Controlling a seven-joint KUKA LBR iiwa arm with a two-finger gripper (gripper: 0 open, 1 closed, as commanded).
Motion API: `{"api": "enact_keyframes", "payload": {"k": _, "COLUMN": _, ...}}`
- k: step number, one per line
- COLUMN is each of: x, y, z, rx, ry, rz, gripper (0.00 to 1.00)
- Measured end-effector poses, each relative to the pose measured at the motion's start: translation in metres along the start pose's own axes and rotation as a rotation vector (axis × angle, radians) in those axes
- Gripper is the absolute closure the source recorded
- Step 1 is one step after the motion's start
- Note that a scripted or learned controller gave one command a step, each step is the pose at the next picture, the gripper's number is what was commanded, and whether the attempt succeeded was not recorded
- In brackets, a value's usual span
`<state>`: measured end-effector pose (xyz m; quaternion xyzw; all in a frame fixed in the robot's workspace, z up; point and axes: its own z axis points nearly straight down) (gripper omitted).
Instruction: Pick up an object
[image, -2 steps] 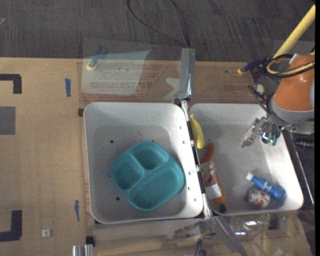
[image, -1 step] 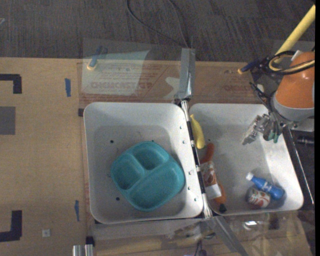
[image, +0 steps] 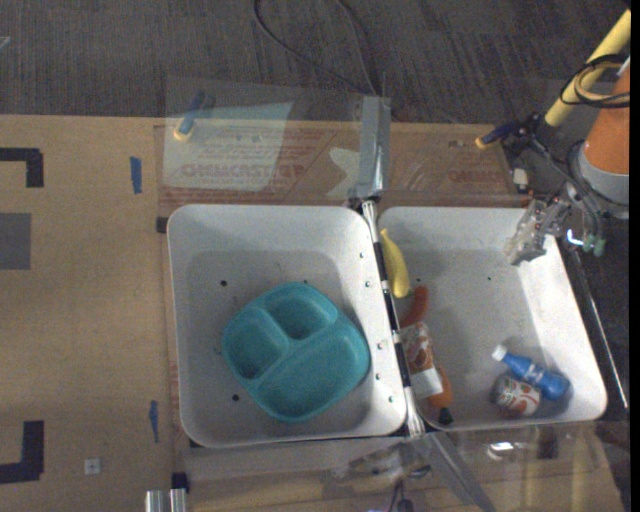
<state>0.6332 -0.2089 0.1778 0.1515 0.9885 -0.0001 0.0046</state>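
- arm (image: 607, 165): grey body, orange band above wrist
- gripper (image: 527, 238): pale metallic fingers, small and blurred
- yellow-sheathed cable (image: 598, 58) plus dark cabling along upper arm
- dark bracket near wrist

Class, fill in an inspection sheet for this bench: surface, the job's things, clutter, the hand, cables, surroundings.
Surface: two white bins, left bin, right bin, on a brown bench.
Job's things: teal divided plate in left bin; banana, sauce bottle, blue bottle, can in right bin.
Clutter: nothing seen.
Hand: hand above right bin's far right corner, holding nothing.
Cables: black cable on floor.
Surroundings: grey carpet, blue tape marks.
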Motion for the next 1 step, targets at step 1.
{"api": "enact_keyframes", "payload": {"k": 1, "x": 0.0568, "y": -0.0119, "z": 0.0011, "rx": 0.002, "ry": 0.007, "rz": 0.389, "gripper": 1.0}}
